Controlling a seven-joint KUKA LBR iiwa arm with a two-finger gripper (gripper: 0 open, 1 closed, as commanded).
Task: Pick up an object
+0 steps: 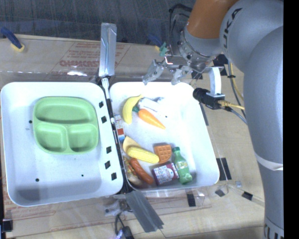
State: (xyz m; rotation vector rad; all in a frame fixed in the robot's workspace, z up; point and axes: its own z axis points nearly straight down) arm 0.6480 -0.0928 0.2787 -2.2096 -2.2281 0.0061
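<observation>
Your pincer hangs with its fingers spread and nothing between them, just above the far rim of the right-hand shallow white bin. Nearest to it, toward the table's near edge, lies an orange plastic carrot, long axis slanting across the bin, stalk end toward the middle divider and tip toward the bin's right wall. Beside it a curved yellow banana touches the carrot's stalk end. Further on, packed into the bin's near corner, you have a second yellow banana, a brown waffle-like block, a small green bottle and a dark red packet. In the left bin sits a pale green compartment tray.
</observation>
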